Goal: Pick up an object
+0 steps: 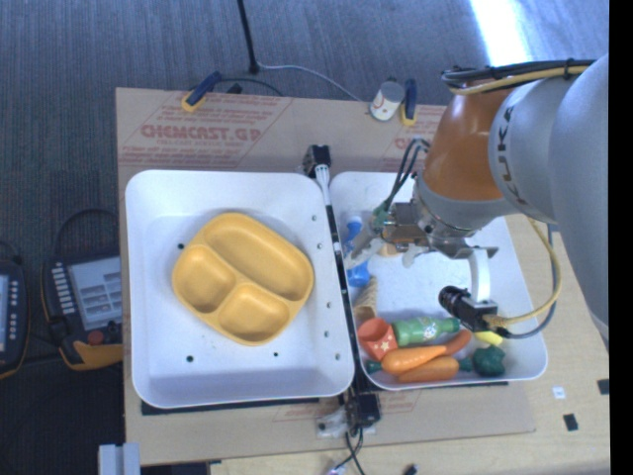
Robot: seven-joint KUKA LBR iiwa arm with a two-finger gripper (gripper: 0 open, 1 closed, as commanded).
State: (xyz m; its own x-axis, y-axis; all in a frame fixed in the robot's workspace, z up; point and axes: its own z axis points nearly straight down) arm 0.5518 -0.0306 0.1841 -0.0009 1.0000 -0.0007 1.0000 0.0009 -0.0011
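Right now I am hanging my tool point(427, 240) low over the right bin point(514, 265); whether it is open I cannot tell. Toy food is lying along the bin's near edge: a green bottle point(427, 331), carrots point(427, 362), a red cup point(376, 338). A yellow divided plate point(243, 277) is sitting in the left bin point(148, 295).

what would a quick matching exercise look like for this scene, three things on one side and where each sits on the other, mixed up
Things:
1. yellow divided plate
2. green bottle
3. gripper

Places:
A. over the right bin's upper part, above small blue items
B. in the left bin, near its middle
C. in the right bin, along its near edge beside the orange carrots

Pairs: 1-B, 2-C, 3-A
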